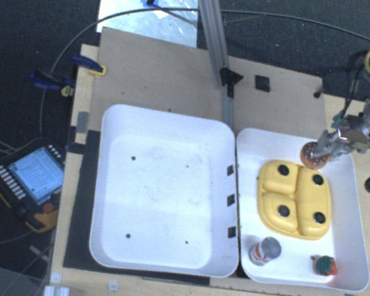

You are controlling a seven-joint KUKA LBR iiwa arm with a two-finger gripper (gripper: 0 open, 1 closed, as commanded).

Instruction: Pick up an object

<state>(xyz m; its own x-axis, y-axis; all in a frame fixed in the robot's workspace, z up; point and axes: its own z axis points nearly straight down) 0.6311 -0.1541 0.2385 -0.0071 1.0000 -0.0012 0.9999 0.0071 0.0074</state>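
On the counter [182, 80], the left bin [157, 188] lies bare beside the right bin [356, 257], which holds a yellow moulded block [294, 199], a small grey cup [265, 251] and a green-orange toy [323, 265]. At the block's upper right, the claw [325, 150] appears clamped on a small brown ring [312, 156], just above that bin's far end.

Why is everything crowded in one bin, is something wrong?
Nothing looks spilled or broken. The yellow block, small can and green-orange toy lie apart in the right bin. A small brown ring sits at the gripper.
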